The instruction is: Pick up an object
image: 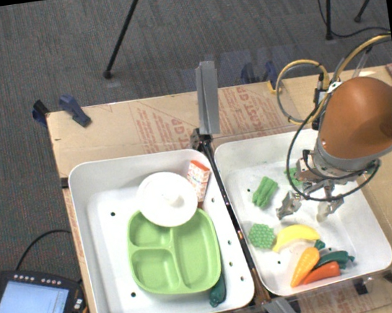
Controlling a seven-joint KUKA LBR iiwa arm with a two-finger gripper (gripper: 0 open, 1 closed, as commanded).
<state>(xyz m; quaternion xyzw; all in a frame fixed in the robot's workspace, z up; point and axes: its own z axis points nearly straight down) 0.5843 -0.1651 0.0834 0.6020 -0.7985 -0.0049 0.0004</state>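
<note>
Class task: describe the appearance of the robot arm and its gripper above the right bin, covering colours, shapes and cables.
The arm ends in a rounded orange section with grey beside it. Black and yellowish cables loop around it. The gripper below is silvery metal with two fingers.

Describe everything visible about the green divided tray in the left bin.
The light green, plastic-looking divided tray lies flat on the floor of the left white bin, towards its near right part. It is roughly square with rounded corners and a raised rim, and ridges split it into three compartments: two smaller ones on its left side, one larger on the right. A round white lid-like disc overlaps its far edge. A dark green object lies by its near right corner; whether they touch is unclear.
</note>
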